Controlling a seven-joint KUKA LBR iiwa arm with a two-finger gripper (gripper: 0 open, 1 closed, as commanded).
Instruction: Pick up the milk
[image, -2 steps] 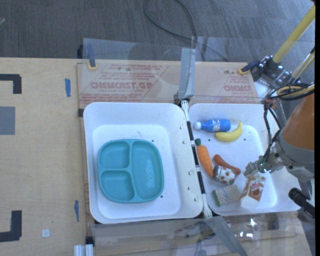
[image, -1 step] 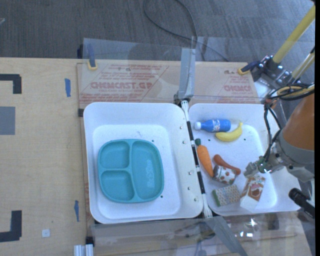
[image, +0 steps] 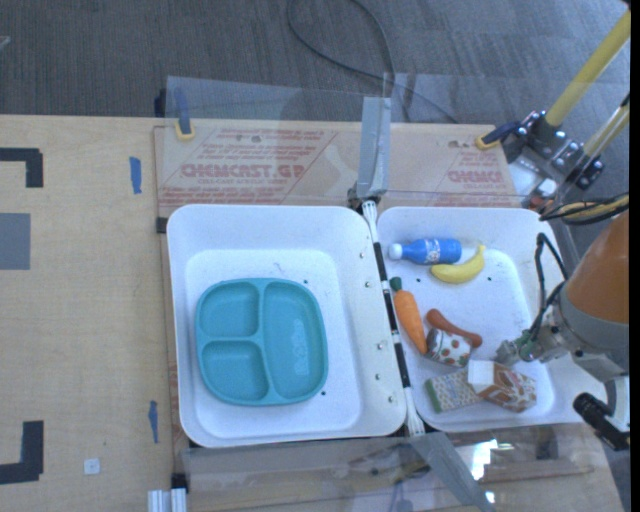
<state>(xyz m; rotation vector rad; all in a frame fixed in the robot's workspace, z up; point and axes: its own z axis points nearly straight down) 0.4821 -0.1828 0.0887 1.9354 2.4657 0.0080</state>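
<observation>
Pincer (image: 522, 350): low over the right bin (image: 520, 232), at its right side, just above the cluster of items in the near corner; whether it is open or closed cannot be told at this size, and nothing is seen held in it.

Arm (image: 600, 290): grey with an orange band, reaching in from the right.

Milk (image: 428, 250): most likely the small blue-and-white bottle with a white cap, lying on its side near the far left of the right bin; just beside it, a banana (image: 460, 268); well apart from the pincer.

Other contents of the right bin: a carrot (image: 409, 318) along the left wall; a brown sausage-like piece (image: 450, 328); a spotted cup-like item (image: 450, 349); a green patterned packet (image: 452, 391); a reddish patterned packet (image: 514, 389) with a white block (image: 481, 373) touching it.

Left bin (image: 190, 232): holds a teal divided plate (image: 262, 341).

Progress, as judged: not yet lifted; the bottle rests in the bin, untouched; the pincer sits over the wrong group of things. Left to do: cross to the far left of the bin, descend over the bottle, close on it, raise it.
</observation>
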